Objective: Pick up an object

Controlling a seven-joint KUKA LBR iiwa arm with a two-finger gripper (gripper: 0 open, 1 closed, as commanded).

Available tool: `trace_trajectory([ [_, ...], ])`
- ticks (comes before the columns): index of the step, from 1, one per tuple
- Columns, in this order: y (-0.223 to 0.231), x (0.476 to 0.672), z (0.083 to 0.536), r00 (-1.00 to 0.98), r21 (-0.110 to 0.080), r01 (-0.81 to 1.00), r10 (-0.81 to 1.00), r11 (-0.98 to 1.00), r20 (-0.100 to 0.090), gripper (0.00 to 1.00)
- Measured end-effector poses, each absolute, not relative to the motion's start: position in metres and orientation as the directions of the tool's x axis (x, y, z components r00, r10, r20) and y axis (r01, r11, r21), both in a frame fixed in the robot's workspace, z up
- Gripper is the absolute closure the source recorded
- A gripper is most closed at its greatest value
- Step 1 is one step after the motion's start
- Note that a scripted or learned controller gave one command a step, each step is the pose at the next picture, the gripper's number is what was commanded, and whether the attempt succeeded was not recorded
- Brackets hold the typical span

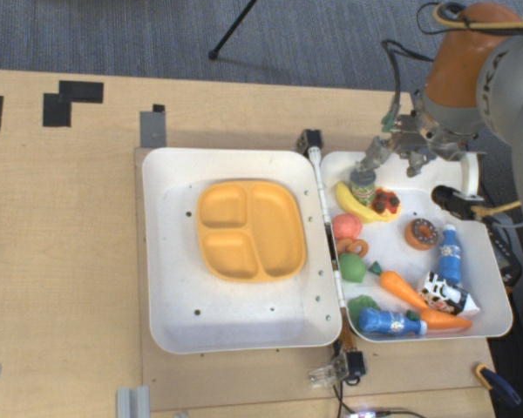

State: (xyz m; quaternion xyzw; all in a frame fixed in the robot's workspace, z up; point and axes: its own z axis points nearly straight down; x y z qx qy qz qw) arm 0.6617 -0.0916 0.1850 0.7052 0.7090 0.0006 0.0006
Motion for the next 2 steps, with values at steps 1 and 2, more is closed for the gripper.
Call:
trace_trajectory([
  [1,-0.114,0.606,0.086,-0.237,0.006,0.971,0.971,0.237,-0.002,0.00],
  [2,-0.115,0.490,0.087,-0.598,0.008,0.802,0.802,0.598,-0.009,0.00],
])
